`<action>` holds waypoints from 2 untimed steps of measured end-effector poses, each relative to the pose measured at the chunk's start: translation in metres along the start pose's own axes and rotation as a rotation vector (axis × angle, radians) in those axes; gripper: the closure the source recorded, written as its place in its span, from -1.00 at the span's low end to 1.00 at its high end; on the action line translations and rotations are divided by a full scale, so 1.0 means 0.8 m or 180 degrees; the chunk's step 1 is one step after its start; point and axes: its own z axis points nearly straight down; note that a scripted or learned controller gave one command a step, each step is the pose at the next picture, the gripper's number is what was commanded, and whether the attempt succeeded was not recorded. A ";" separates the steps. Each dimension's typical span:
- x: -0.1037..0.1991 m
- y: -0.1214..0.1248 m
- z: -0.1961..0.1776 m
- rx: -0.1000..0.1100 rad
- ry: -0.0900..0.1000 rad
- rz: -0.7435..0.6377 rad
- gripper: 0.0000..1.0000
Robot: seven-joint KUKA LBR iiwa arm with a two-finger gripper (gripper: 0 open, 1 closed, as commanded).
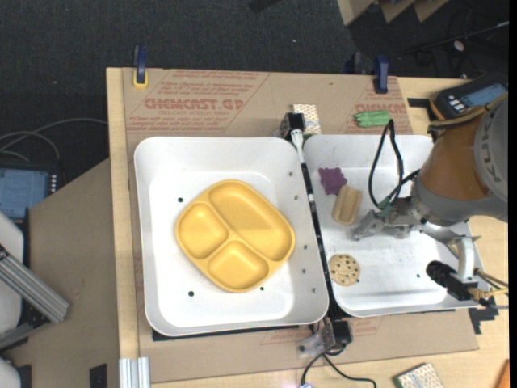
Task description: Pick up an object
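In the right bin (404,293) lie a purple toy piece (331,179), a tan block (347,205) and a round cookie (344,269). My gripper (361,229) is low in this bin, just right of the tan block's lower end and above the cookie. Nothing shows between its tips. The grey arm with its orange band (452,168) comes in from the right and covers the bin's right part.
The left bin (157,217) holds a yellow three-part plate (234,234). A green object (372,119) lies on the bench behind the right bin. A black cable (384,164) loops over the right bin. Clamps and small parts sit between the bins.
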 end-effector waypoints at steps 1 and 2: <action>0.057 0.067 0.000 0.0000 0.0005 -0.0007 -1.00; 0.054 0.128 0.000 0.0001 0.0003 0.0003 -1.00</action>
